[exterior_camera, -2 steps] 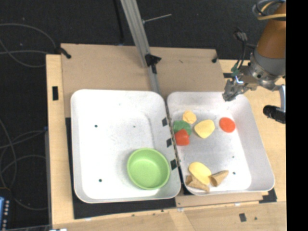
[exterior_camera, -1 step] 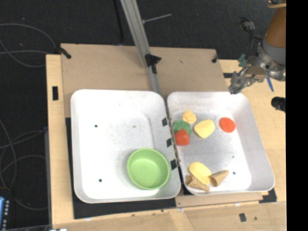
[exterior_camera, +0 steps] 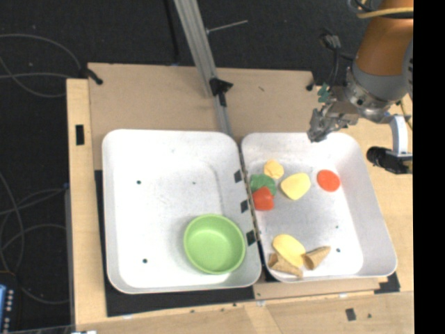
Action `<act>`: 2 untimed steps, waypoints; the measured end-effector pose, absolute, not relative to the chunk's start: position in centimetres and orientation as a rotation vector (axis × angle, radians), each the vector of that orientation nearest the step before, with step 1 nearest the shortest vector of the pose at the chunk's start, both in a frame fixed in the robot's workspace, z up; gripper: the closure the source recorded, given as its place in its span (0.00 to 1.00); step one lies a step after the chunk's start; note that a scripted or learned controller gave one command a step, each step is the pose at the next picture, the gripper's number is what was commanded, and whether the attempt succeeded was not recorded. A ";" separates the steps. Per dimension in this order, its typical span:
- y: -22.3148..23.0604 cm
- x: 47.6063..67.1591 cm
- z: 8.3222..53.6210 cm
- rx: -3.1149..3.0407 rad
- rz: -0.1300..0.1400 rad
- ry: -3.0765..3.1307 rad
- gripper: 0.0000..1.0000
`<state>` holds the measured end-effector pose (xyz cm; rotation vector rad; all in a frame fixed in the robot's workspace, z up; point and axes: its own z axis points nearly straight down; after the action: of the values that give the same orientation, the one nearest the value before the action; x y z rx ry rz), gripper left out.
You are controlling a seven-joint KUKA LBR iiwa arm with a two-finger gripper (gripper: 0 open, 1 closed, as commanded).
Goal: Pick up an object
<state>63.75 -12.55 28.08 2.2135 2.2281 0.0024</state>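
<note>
The right bin (exterior_camera: 361,207) holds several small items: an orange-red disc (exterior_camera: 328,180), a yellow piece (exterior_camera: 295,186), a smaller yellow piece (exterior_camera: 274,169), a green piece (exterior_camera: 261,182) beside a red one (exterior_camera: 263,199), and a yellow piece (exterior_camera: 288,248) with tan cone-like pieces (exterior_camera: 316,257) near the front. My gripper (exterior_camera: 318,132) hangs above the bin's far edge, up and slightly left of the orange-red disc. Nothing shows between its fingers.
A green bowl (exterior_camera: 214,243) sits at the front right of the left bin (exterior_camera: 139,186). A slanted metal pole (exterior_camera: 198,44) rises from behind the bins. The divider between the bins carries small black clips (exterior_camera: 245,204).
</note>
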 end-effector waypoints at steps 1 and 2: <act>-7.7 61.8 26.2 2.216 -0.001 2.227 1.00; -2.5 60.8 26.3 2.214 0.002 2.230 1.00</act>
<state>60.77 -2.46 26.26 2.2139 2.2299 0.0019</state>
